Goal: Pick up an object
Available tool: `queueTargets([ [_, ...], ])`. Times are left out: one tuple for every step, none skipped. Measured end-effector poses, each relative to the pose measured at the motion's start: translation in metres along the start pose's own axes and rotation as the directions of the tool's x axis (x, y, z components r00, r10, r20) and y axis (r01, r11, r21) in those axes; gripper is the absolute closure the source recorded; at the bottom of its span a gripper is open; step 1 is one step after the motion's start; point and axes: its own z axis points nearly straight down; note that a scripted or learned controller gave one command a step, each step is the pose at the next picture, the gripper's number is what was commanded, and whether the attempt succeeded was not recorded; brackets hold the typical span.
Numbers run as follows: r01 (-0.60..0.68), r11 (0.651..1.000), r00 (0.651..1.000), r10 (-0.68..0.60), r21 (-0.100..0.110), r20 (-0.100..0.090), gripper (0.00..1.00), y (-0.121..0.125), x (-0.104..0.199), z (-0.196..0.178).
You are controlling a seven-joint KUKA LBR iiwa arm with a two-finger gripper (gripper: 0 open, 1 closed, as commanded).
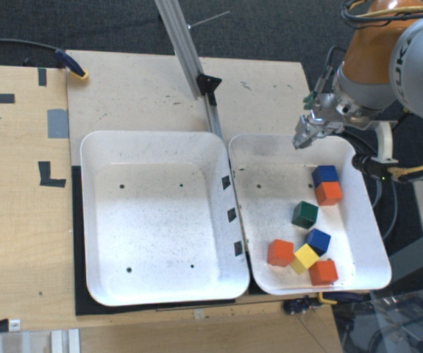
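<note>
Two shallow white bins sat side by side on the bench; the left bin (152,219) lay beside the right bin (270,168), which held all seven blocks. The grey arm (384,57) entered from the right, its gripper (304,140) hanging over the right bin's far rim, nothing seen in it; whether the jaws were parted could not be told. A blue block (326,173) touched an orange block (329,193); a green block (304,214) lay nearer the front. The remaining four clustered at the front.
</note>
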Motion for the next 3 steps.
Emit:
queueTargets([
  [0.001,1.000,1.000,-0.001,0.001,-0.001,1.00,-0.025,0.055,0.009],
  [0.001,1.000,1.000,-0.001,0.001,0.000,1.00,-0.046,0.095,0.014],
  [0.002,1.000,1.000,-0.002,0.000,-0.001,1.00,-0.071,0.139,0.001],
])
